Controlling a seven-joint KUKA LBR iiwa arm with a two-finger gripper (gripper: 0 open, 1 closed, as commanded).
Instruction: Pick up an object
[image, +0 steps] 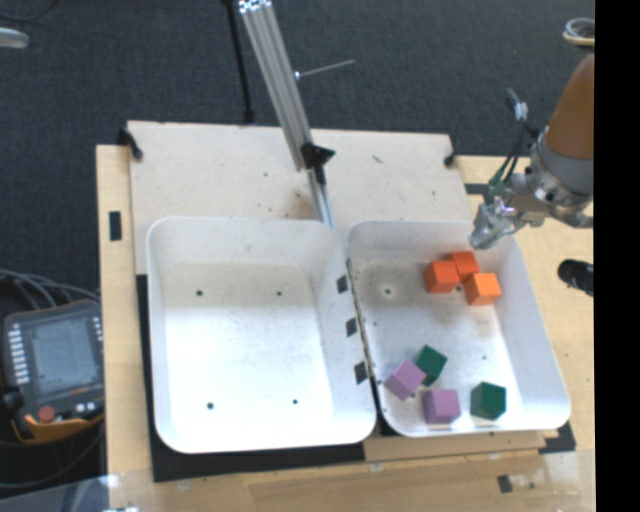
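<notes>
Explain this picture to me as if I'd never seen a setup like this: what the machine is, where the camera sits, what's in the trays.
One camera looks down at a slant on a wooden bench. The grey and orange thing at the right is a robot arm; its gripper hangs over the far rim of the right tray, and nothing shows between its fingers. In that tray lie three orange blocks bunched together near the gripper, then two purple blocks and two green blocks toward the near edge. The left tray is white too. A metal pole slants up behind the trays, and a handheld control screen sits at the far left.
</notes>
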